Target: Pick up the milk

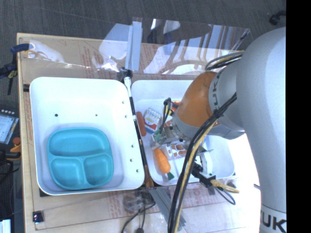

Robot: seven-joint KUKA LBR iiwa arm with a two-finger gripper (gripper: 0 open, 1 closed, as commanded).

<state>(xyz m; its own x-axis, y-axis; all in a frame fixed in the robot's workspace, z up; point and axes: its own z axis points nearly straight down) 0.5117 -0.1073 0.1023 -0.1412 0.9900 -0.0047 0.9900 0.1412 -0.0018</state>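
1 milk carton [152, 115], small, white w/ print, right bin | jaws state unclear

Teal tray [80, 157], orange carrot [162, 161]

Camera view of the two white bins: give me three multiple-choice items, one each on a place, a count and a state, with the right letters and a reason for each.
1. Where does the turquoise plastic divided tray lie?
A. left bin
B. right bin
C. on the bench outside the bins

2. How many compartments does that tray have?
A. two
B. three
C. five

3. How does the orange carrot-shaped toy lie?
A. standing upright
B. flat on the bin floor
C. on the tray

Answers: 1 A, the turquoise plastic divided tray sits on the shallow white left bin's floor. 2 B, one long section over two smaller ones. 3 B, the orange carrot-shaped toy lies flat in the shallow white right bin, below the grey arm.
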